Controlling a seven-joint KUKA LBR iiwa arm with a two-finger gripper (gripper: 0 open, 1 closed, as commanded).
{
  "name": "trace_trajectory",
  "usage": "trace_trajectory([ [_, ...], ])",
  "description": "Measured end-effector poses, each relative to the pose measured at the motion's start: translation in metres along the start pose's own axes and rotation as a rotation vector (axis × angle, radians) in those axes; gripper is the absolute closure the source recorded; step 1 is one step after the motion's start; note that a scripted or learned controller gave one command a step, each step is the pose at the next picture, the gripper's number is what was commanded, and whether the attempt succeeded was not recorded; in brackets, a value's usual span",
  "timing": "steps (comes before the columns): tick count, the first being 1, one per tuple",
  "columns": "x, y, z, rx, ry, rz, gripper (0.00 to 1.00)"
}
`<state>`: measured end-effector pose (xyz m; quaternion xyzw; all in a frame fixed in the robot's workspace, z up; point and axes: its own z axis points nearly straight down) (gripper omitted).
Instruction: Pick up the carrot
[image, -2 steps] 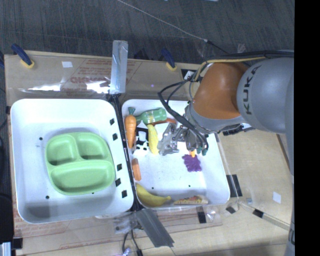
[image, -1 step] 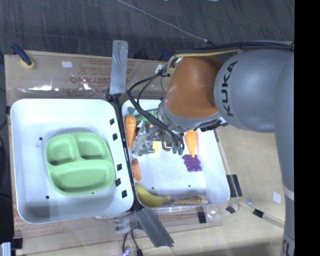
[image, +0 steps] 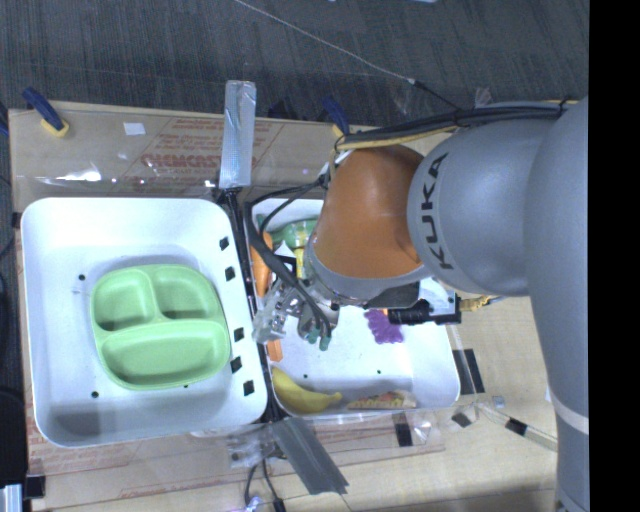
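The carrot (image: 259, 274) is a thin orange stick lying along the left wall of the right bin (image: 440, 375). Its far end shows near the wall, and a short orange bit (image: 274, 351) shows again below the gripper. My gripper (image: 287, 320) hangs low over the carrot's middle and hides that part. The grey arm with its orange band (image: 365, 220) covers the upper half of the right bin. Whether the carrot is held cannot be made out.
A banana (image: 300, 394) lies at the right bin's near edge, purple grapes (image: 386, 326) sit right of the gripper, and a green item (image: 295, 238) peeks out under the arm. The left bin (image: 50, 300) holds a green divided plate (image: 160, 325).
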<state>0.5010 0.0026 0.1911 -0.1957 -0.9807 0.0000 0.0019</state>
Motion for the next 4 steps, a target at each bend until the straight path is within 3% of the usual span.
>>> trace_trajectory([
  [1, -0.004, 0.013, -0.002, -0.001, -0.003, 0.408, 1.00],
  [2, 0.011, 0.043, -0.040, -0.002, -0.003, 0.795, 1.00],
  [3, 0.023, -0.010, -0.070, -0.001, -0.002, 0.769, 1.00],
  [4, -0.030, 0.011, -0.045, -0.001, -0.004, 0.429, 1.00],
])
